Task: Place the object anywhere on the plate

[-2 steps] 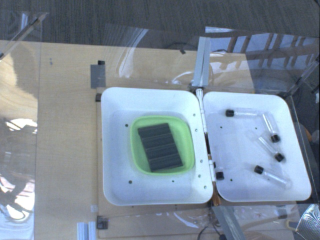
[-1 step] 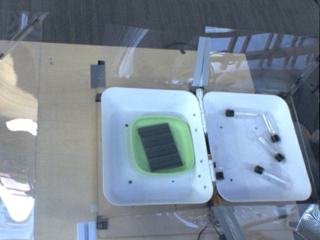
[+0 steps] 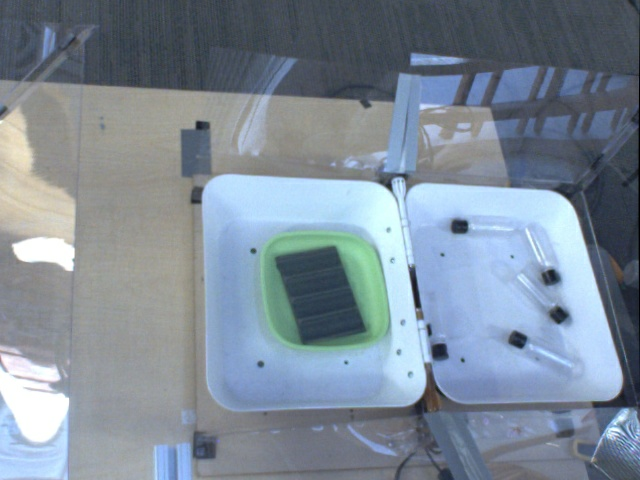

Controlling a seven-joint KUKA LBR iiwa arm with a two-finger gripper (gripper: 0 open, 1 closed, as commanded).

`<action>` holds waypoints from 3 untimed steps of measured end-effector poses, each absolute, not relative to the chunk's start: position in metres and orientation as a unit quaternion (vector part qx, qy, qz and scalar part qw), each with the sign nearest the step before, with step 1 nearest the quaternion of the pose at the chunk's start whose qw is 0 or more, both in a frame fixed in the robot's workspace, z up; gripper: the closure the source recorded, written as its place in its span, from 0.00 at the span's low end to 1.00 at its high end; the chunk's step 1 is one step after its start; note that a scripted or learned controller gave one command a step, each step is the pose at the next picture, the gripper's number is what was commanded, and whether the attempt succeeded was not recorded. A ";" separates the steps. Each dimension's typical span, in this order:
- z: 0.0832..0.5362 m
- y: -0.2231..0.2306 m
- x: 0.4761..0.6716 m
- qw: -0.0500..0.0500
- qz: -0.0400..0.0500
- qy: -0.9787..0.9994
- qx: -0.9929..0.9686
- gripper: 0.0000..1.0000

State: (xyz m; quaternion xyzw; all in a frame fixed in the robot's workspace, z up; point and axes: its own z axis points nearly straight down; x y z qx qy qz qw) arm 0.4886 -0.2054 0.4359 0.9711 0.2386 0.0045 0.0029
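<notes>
The dark grey ribbed rectangular block (image 3: 319, 294) already lay flat on the lime-green square plastic plate (image 3: 372, 313), which sat in the left shallow white bin (image 3: 230, 368) on the pale wooden worktop (image 3: 120, 268), so the placing looked done as far as could be judged. The right shallow white bin (image 3: 590, 368) held four clear plastic tubes with black caps (image 3: 540, 263), scattered apart. The claw's state and the block's position relative to it could not be told.
</notes>
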 end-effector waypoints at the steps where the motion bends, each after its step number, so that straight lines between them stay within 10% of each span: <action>1: 0.436 -0.206 0.489 0.003 0.005 0.186 0.982 0.00; 3: 0.360 -0.205 0.488 0.001 0.002 0.102 0.995 0.00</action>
